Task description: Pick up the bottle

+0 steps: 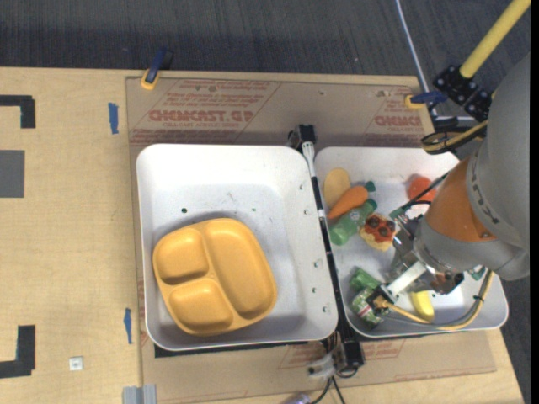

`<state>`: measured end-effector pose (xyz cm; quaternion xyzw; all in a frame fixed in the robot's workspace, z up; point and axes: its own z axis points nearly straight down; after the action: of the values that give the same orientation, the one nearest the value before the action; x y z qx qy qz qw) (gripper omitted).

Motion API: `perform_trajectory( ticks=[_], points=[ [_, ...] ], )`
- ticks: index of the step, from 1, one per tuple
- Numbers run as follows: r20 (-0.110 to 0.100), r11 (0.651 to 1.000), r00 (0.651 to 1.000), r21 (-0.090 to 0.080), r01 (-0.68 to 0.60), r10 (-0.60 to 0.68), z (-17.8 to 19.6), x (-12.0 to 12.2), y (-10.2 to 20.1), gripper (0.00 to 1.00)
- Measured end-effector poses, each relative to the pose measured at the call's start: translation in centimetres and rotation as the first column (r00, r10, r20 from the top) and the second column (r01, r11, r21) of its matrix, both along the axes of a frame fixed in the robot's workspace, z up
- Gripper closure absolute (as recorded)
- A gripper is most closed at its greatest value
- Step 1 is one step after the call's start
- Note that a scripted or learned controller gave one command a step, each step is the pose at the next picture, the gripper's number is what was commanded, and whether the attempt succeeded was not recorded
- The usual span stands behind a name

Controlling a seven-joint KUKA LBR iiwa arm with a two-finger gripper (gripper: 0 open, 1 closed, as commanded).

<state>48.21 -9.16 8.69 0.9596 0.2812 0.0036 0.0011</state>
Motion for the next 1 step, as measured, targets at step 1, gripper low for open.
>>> perform_trajectory(
  ticks=[1],
  points=[
    [-0.001, 1.0, 1.0, 0.001, -0.001, 0.001, 0.96, 0.02, 0.03, 1.0]
  ],
)
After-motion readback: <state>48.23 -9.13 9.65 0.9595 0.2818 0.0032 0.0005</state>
